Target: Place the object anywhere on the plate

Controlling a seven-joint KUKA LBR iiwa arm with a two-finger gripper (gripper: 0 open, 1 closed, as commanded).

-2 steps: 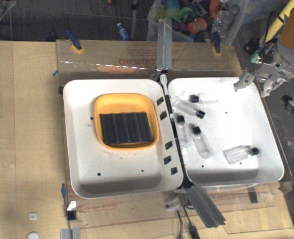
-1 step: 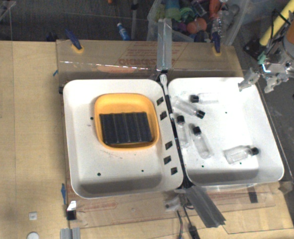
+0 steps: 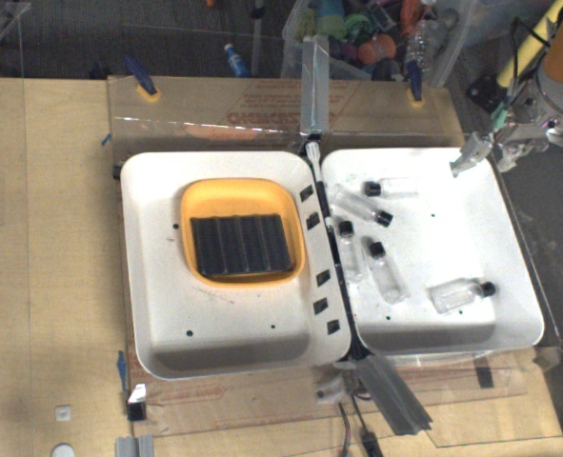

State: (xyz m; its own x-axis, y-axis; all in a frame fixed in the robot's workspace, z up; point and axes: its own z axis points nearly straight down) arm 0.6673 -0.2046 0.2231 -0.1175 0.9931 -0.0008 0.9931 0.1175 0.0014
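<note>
An orange-yellow plate with rounded corners lies in the left bin. A dark ribbed rectangular piece rests flat on it. Several clear vials with black caps lie in the right bin: one at the back, one just below it, one near the middle and one at the front right. My gripper hangs over the back right corner of the right bin, apart from every vial, with nothing visibly in it.
A ridge with black tabs divides the two bins. A metal bracket stands behind the ridge. A clear tub of coloured toys sits beyond the bench. Cables and arm parts crowd the upper right.
</note>
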